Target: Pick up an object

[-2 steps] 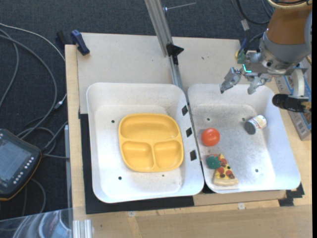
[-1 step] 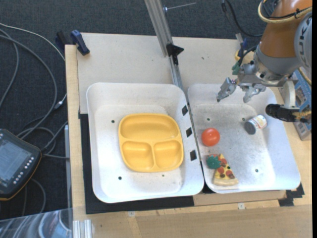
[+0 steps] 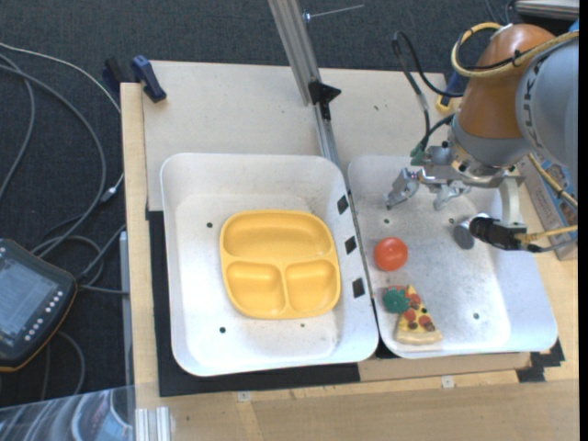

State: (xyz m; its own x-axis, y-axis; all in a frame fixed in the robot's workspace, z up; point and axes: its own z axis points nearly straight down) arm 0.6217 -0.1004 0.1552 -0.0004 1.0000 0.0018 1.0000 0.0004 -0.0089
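Two shallow white bins are set side by side on a pale bench (image 3: 230, 108). In the left bin (image 3: 184, 182) a yellow plate (image 3: 278, 264) is laid flat. It is smooth and shiny, with round corners, and it is split into three parts: one long part at the top and two small parts below. In the right bin (image 3: 514, 310) three small things are seen near the left wall. A round red-orange ball (image 3: 390, 254) is placed in the open, apart from the rest. Just below it a small green toy (image 3: 396, 299) is found, touching a toy pizza slice (image 3: 418, 323) with red dots on it. Nothing is stacked on top of the ball.

A silver pole (image 3: 296, 39) is leaned across the top of the bench, and black cables (image 3: 55, 136) are spread over the dark floor at the left.

The arm (image 3: 501, 90) is reached in from the right, with its orange band up high. The gripper (image 3: 421, 189) is held above the top part of the right bin, up and right of the ball. Its two fingers are spread apart, and nothing is held between them.
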